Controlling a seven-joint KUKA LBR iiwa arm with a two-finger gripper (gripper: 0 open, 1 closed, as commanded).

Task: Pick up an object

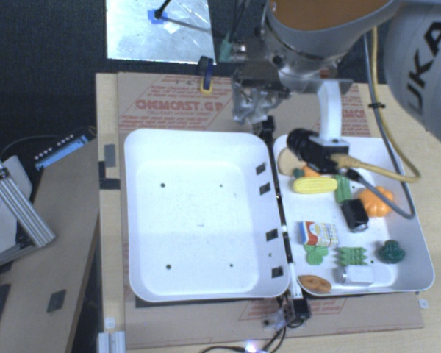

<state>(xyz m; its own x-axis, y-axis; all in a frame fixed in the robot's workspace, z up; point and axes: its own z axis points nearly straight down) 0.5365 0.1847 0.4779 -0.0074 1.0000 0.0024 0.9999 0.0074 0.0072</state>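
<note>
White plastic left bin lies open beside the gripper, poised over its far rim; finger state unreadable.

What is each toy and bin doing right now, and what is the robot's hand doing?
gripper: above the far bin edge, holding nothing I can see.
left bin: sitting flat on the bench.
right bin: holding the toys.
yellow corn: lying on its side.
orange toy: resting beside the black block.
small box: lying flat.
green toy: sitting near the right rim.
</note>
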